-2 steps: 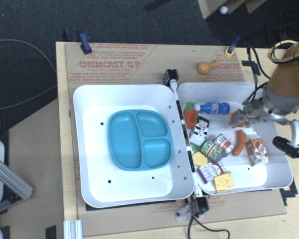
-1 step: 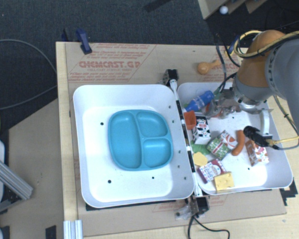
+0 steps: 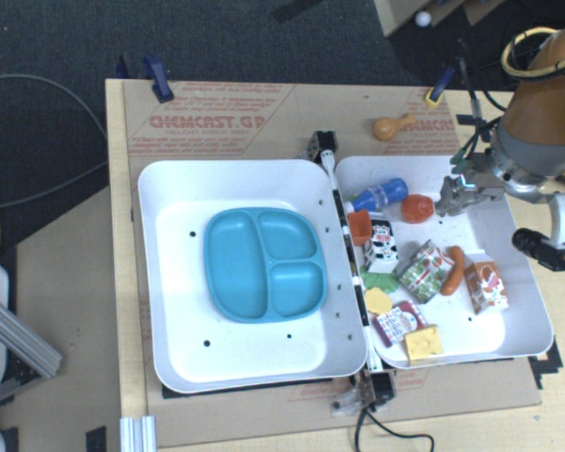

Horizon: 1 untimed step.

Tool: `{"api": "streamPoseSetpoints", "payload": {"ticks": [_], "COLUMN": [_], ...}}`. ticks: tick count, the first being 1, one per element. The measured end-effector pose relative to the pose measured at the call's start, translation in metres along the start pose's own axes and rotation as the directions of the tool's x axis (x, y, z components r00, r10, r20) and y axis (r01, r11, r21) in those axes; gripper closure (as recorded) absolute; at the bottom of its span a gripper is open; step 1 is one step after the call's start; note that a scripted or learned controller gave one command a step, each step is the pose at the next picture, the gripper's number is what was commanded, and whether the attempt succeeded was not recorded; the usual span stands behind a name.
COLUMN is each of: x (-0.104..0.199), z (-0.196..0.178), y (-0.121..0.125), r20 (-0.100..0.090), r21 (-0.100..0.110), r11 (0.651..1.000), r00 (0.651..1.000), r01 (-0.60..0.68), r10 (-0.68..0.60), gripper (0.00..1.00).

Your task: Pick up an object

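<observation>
The gripper point(image 3: 455, 196) hangs just right of the orange ball point(image 3: 416, 209) in the right bin point(image 3: 537, 323); its grip state I cannot tell.

The bench point(image 3: 217, 121) is topped with brown printed cardboard. Two white bins lie on it side by side: the left bin point(image 3: 169, 347) and the right bin point(image 3: 527, 318). A small wooden piece point(image 3: 393, 126) rests near the far edge.

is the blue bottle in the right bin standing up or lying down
Lying down. The blue bottle rests on its side on the right bin floor, its length running left-right, beside the orange ball.
</observation>
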<state>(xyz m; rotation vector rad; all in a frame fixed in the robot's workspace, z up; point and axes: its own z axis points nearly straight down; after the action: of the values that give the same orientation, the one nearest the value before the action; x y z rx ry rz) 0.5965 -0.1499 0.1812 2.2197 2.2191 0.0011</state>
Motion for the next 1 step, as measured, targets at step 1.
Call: {"api": "streamPoseSetpoints", "payload": {"ticks": [1], "x": [0.0003], "z": [0.0009], "y": [-0.0005], "r20": [-0.001], "r21": [0.002], "r11": [1.000], "r00": [1.000], "r01": [0.000], "r10": [0.000], "gripper": [0.00]}}
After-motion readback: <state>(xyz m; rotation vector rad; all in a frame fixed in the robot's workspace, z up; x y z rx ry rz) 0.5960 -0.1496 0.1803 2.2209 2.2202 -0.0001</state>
